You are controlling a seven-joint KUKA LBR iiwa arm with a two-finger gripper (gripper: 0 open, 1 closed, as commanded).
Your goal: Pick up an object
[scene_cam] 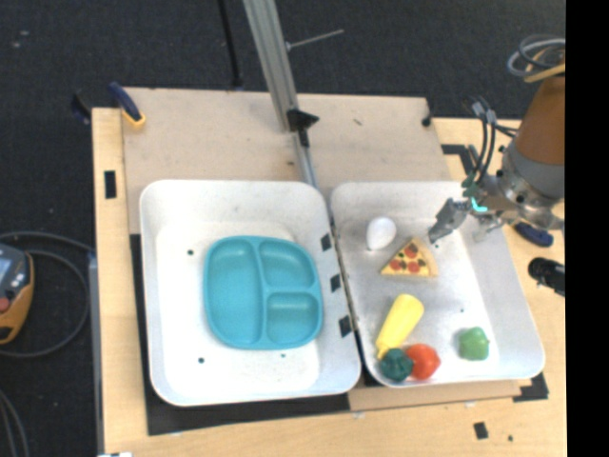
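The arm is reaching in from the right, its orange band showing above the grey wrist, and the hand [447, 223] is hovering over the upper part of the right bin [501, 288]. Its dark fingers are pointing down and to the left, toward the toy pizza slice [411, 260], which is lying just below and left of the fingertips. Whether the fingers are parted or closed, I cannot tell from up here; nothing is showing between them.

Crowding the pizza slice, a small white ball-like object [381, 232] is sitting just beside it to the upper left, near the bin's left wall. Further down, a yellow toy corn cob [400, 320] is lying at a slant, and at its lower end a green toy vegetable [396, 365] and a red tomato [422, 360] are bunching together, touching one another in the bin's lower corner. A green lumpy toy [473, 343] is sitting apart on the lower right.

Over in the left bin [171, 255], a teal divided plate [262, 290] is lying flat, well apart from the hand. A slanted aluminium post [272, 50] is rising from the counter [209, 141] behind the bins, and a cable is trailing by the wrist.
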